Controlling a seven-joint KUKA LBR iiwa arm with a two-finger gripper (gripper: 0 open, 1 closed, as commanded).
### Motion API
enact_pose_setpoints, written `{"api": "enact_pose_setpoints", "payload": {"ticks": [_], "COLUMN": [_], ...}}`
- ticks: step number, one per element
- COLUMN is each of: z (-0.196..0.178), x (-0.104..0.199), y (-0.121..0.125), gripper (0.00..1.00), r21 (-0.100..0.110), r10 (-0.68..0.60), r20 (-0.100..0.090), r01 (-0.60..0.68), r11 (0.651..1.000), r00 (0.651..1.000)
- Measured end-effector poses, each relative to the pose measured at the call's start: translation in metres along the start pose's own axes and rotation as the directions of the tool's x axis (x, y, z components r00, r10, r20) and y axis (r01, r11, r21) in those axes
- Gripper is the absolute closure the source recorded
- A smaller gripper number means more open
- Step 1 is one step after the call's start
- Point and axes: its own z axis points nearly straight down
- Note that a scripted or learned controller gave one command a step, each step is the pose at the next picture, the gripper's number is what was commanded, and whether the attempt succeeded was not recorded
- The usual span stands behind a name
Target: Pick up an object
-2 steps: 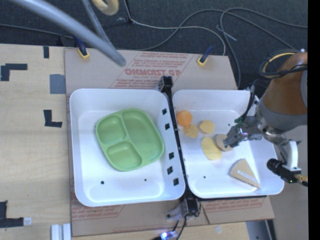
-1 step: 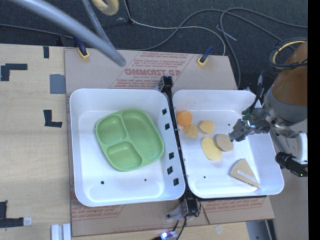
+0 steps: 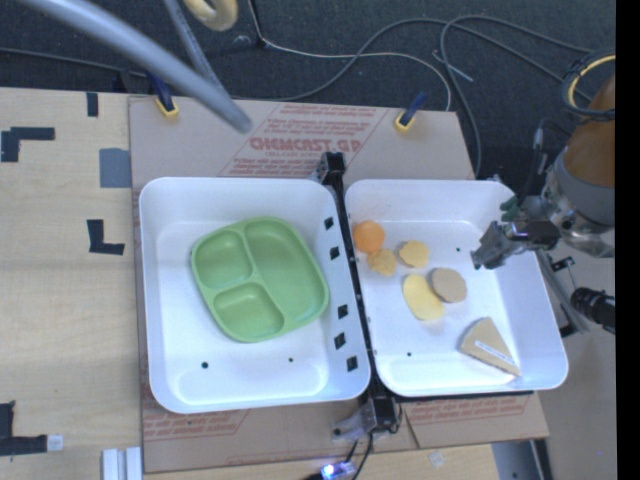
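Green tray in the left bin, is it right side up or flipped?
Right side up: the green tray shows three hollow compartments facing the camera.

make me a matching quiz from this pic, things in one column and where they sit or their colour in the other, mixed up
Things:
1. tray
2. orange ball
3. wedge
4. gripper

Descriptions:
A. near right corner of the right bin
B. green, three compartments, in the left bin
C. above the right bin's right side
D. round, in the right bin beside the divider

Pairs: 1-B, 2-D, 3-A, 4-C
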Motion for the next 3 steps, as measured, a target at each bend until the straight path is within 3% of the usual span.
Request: {"api": "enact_pose_setpoints", "payload": {"ticks": [2, 3], "z": [0.004, 0.024], "x": [0.103, 0.158], "y": [-0.002, 0.006], "gripper": [1.0, 1.0], "r21": [0.005, 0.007], "r10": [-0.004, -0.004], "r20": [-0.001, -0.002], "r01": [0.004, 0.004], "r11": [1.0, 1.0], "r00": [1.0, 1.0]}}
